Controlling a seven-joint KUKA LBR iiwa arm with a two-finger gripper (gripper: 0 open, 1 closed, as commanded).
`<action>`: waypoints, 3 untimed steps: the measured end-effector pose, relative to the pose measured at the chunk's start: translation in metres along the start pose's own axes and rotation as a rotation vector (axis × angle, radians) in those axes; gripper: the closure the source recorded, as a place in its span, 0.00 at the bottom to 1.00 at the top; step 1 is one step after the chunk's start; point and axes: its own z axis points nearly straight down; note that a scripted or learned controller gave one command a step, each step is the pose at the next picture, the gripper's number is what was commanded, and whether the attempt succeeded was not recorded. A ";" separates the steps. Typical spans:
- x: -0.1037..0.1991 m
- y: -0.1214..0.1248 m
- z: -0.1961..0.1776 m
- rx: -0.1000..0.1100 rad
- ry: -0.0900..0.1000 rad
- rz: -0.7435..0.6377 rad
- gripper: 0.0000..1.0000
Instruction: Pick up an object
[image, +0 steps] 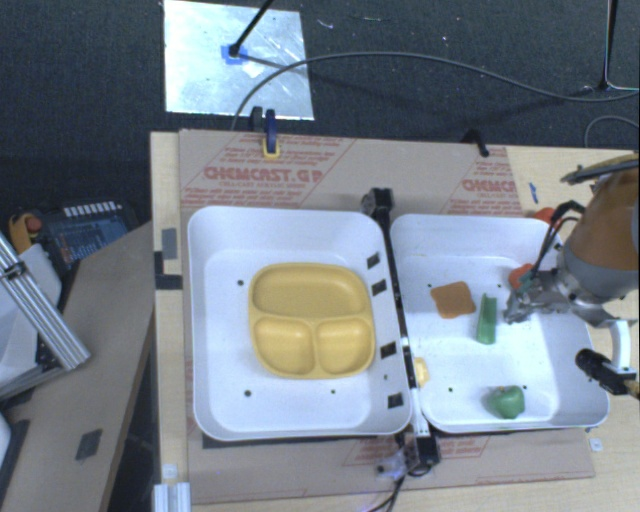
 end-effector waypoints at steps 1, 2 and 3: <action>0.009 0.000 -0.049 -0.002 0.000 -0.005 1.00; 0.005 -0.006 -0.096 -0.002 0.000 -0.004 1.00; 0.005 -0.006 -0.140 -0.003 0.000 -0.005 1.00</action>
